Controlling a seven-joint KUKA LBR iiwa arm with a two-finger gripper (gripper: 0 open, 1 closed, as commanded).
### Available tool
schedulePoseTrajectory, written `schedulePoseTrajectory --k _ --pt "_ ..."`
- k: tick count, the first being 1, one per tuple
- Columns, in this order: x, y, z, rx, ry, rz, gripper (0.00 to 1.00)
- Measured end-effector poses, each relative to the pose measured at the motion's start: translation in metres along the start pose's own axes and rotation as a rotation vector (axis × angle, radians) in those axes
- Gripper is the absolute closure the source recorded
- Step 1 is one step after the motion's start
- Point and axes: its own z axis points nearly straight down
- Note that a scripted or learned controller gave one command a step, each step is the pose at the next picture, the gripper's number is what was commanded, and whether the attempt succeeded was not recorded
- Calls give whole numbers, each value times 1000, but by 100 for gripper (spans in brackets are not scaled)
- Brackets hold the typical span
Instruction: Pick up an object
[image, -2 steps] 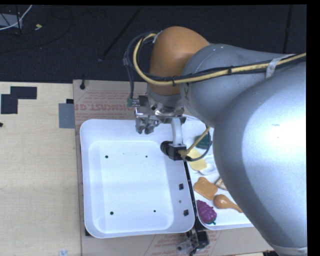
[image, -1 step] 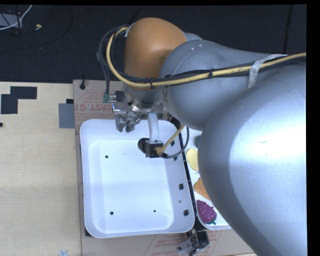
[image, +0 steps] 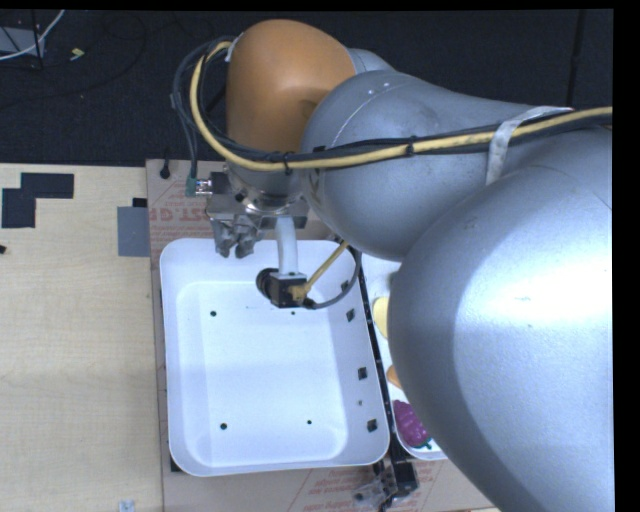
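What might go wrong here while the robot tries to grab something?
1. The gripper is near the far rim of the left shallow white bin, so a descent might strike the wall.
2. The visible items, a purple lumpy object and a yellow rounded object, lie in the right white bin, apart from the gripper. Closing here would likely catch nothing.
3. The big grey arm hides most of that bin from the camera.

Bright overhead light, sharp, glare-free.
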Motion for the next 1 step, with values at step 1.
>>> schedulePoseTrajectory --k 1 --pt "9 0 -14 0 -1 1 100"
